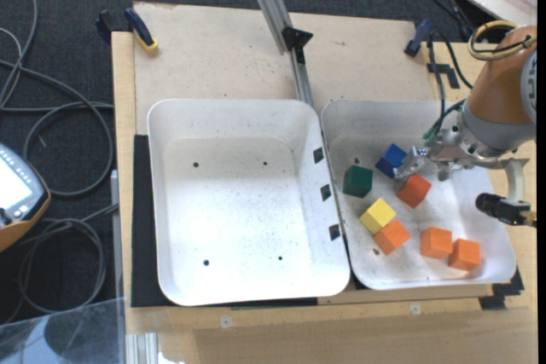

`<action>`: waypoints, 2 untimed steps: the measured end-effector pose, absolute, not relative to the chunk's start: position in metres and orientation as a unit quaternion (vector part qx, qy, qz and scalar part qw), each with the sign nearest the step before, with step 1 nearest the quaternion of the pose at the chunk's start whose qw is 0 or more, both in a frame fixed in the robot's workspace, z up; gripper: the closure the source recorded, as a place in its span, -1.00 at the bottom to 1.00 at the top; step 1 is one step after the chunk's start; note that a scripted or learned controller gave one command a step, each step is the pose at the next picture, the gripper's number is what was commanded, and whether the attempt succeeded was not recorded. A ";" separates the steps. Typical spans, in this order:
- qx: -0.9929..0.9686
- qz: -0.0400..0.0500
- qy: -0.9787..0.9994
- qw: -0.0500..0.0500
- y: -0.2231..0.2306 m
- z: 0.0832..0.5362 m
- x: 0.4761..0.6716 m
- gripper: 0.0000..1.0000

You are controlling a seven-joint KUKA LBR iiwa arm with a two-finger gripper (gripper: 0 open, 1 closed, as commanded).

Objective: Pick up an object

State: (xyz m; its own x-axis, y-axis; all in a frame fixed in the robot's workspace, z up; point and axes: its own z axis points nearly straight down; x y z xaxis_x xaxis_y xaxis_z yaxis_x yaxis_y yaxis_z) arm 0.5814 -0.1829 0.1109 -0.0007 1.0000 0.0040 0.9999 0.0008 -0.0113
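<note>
Far off to the left of the gripper (429, 164), at the picture's edge, a grey handset (13, 192) among black cables (51, 111). Up and well to the left of the gripper, a blue clamp (141, 28) on the bench corner. Left of the gripper, a big white left bin (155, 128) with small dark specks on its floor. Up and to the left, a slanting metal rail (273, 0), ending between the two bins.

Then the right bin (363, 275), with all the blocks and the gripper inside its walls. Well left of the gripper and a bit lower, a green block (358, 181). Lower still and left, a yellow block (377, 215), touching the first orange block (392, 236) at one corner. Just left of the gripper, close beside it, a blue block (392, 159). Right under the gripper's tip, a red block (414, 190), tipped onto an edge. Touching the gripper or only lying below it? Cannot tell. Gripper open or shut? Cannot tell from up here either.

Below the gripper, near the front wall, the second orange block (436, 243). Just to the right of that, the third orange block (466, 254), side by side with it. Up and to the right of the gripper, the arm (503, 94) with its orange band, reaching in over the bin's right wall.
</note>
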 end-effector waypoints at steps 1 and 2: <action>-0.707 0.001 -0.708 0.002 -0.184 0.124 0.584 1.00; -0.706 -0.001 -0.708 -0.002 -0.183 0.184 0.581 1.00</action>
State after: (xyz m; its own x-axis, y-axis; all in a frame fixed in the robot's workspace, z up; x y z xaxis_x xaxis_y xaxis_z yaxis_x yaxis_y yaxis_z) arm 0.5808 -0.1830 0.1844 -0.0018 1.0000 -0.0019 1.0000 0.0018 0.0046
